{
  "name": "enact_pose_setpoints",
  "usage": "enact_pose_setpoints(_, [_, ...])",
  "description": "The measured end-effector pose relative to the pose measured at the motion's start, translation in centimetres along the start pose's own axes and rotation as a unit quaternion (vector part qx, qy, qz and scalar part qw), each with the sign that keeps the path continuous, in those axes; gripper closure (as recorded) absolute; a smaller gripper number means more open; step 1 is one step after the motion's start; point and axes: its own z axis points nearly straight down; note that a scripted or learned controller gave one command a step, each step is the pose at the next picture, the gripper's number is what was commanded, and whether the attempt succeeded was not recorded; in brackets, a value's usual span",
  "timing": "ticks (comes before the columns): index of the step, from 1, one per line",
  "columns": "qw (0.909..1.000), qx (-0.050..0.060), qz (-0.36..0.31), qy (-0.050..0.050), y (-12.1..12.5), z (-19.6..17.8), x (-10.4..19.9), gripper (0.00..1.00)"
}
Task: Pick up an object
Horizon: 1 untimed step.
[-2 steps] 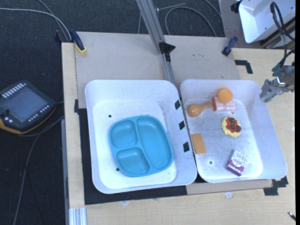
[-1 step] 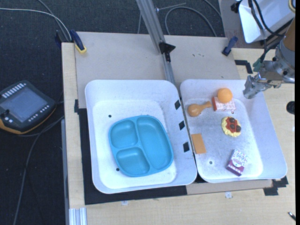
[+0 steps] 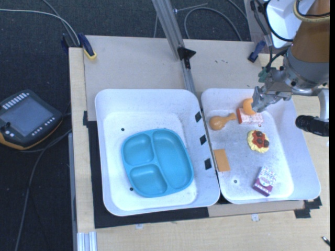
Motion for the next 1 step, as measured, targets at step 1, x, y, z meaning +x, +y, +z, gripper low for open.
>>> enact_pose_setpoints(1, [1.0000,0.000,0.000,0.000,0.40,1.29,5.20,1.00])
